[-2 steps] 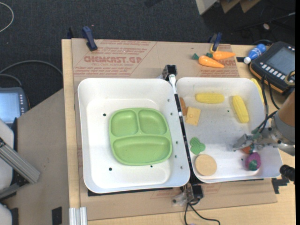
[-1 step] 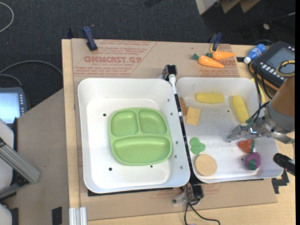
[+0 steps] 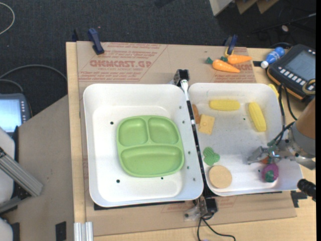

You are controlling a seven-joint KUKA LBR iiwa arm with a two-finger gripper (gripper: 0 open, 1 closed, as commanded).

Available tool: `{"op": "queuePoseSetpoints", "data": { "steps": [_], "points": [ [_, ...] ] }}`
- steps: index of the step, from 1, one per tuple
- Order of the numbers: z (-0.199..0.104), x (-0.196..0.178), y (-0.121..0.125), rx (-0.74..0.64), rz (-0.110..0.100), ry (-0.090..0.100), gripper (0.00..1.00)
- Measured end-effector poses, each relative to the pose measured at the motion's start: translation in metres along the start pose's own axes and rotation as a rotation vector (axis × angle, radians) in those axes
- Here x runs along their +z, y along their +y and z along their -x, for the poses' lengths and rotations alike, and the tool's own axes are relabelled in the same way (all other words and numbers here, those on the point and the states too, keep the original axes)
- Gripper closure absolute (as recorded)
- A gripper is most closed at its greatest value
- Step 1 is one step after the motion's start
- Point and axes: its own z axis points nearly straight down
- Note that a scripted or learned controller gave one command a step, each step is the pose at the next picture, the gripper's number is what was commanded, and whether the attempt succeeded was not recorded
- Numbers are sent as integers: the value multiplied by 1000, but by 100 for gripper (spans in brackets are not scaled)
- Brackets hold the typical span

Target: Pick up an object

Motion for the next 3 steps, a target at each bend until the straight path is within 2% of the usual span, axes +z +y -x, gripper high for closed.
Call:
{"op": "queuePoseSetpoints", "data": {
  "steps": [1,2,3],
  "points": [
    [-1,1,28,-1,-4,2,0],
    [4,-11,29,2,6,-11,100],
    [-65,1,110,-6,9,-9,100]
  ]
}}
